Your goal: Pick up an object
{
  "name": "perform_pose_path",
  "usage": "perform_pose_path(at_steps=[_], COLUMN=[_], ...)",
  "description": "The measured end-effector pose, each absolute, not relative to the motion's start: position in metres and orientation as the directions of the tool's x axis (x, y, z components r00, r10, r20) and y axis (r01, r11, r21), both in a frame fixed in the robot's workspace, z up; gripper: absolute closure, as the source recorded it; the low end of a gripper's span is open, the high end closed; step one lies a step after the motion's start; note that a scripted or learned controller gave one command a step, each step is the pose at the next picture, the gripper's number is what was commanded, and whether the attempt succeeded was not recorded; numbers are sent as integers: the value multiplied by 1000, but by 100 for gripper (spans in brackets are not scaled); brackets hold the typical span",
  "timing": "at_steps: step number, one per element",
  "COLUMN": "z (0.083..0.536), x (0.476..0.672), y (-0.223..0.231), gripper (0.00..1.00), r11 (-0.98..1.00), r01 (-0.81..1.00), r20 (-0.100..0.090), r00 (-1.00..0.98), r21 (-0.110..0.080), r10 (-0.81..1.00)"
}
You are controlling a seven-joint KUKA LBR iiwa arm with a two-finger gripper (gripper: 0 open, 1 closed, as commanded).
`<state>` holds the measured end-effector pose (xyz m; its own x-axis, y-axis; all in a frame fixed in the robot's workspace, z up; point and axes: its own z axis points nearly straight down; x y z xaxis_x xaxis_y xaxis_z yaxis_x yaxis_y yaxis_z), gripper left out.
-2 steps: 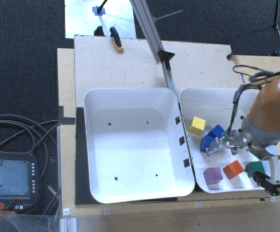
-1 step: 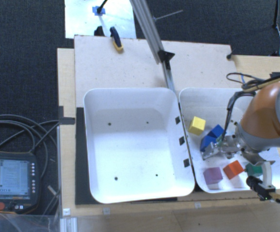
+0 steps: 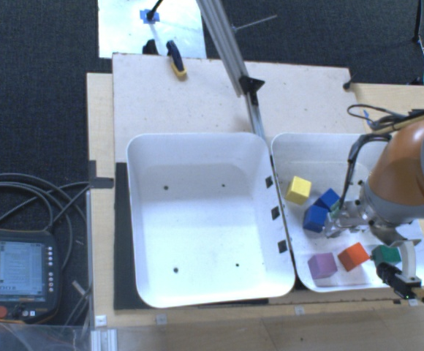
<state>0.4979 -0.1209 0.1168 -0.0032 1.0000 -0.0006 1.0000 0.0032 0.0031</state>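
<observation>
The arm reaches from the right into the right bin [image 3: 285, 152], its end effector [image 3: 336, 221] low beside two blue blocks [image 3: 320, 210]; whether it is wide or narrow cannot be told. Nearby lie a yellow block [image 3: 298, 189], purple block [image 3: 322, 265], orange block [image 3: 354, 257] and green block [image 3: 387, 254].

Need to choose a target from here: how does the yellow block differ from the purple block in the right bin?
The yellow block lies toward the far side of the right bin, and the purple block sits at the near rim. The yellow block stands alone with white floor around it; the purple block has an orange block close beside it. Both look like small cubes of similar size, clear of the end effector.
</observation>
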Motion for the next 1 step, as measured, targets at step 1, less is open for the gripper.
perform_pose_path(at_steps=[1], z=[175], x=[501], y=[-131], gripper=[100], r11=[3], r01=[1000], r20=[-3], r00=[-3], r21=[8], r10=[1000])
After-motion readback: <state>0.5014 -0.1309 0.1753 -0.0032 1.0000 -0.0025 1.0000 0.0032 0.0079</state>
